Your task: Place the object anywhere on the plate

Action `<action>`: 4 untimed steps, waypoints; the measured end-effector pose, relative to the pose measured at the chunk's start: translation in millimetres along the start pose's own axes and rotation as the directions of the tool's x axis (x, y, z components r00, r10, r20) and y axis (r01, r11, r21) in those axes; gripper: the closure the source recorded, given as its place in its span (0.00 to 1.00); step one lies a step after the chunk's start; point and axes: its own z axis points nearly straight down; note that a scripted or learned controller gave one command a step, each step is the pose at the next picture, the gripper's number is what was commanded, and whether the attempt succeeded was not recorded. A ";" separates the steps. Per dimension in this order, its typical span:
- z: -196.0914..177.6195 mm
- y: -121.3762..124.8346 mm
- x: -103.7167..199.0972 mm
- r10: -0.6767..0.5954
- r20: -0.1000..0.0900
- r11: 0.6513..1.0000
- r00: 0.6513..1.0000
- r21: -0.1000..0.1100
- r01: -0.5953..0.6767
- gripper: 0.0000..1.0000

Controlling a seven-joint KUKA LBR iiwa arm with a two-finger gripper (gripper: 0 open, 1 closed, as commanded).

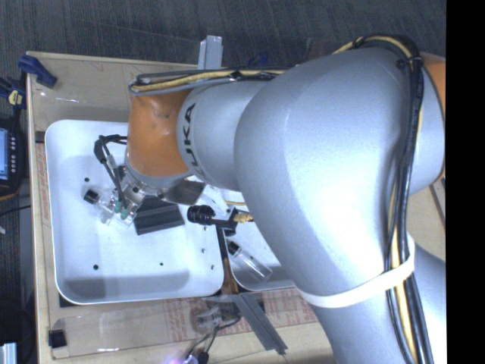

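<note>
The arm (pixel 303 158) reaches over the left bin (pixel 68 203), the jaws' assembly (pixel 121 203) low at its 9 o'clock side. I cannot tell the jaws' state, nor make out the object or plate. The right bin (pixel 258 279) sits mostly hidden at 5 o'clock. Judging by this, placement seems undone.

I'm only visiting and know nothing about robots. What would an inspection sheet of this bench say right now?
Surface: bench bearing a left white bin and a right white bin largely hidden by the arm.
Job's things: plate and object cannot be made out.
Clutter: dark block and small specks in the left bin.
Grippers: gripper low over the left bin.
Cables: yellow-black cable along the arm.
Surroundings: dark floor, blue clamp.
</note>
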 end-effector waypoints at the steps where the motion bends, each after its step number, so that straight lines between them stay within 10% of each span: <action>1: 0.1 1.5 55.7 0.334 -0.002 0.943 0.943 0.003 -0.334 1.00; 2: -0.4 -52.4 68.3 -0.069 -0.002 0.998 0.998 0.001 0.069 1.00; 3: -100.1 -86.7 39.4 -0.106 0.000 0.994 0.994 -0.001 0.106 1.00; 4: 1.6 -13.3 36.6 0.085 -0.001 0.996 0.996 0.001 -0.085 1.00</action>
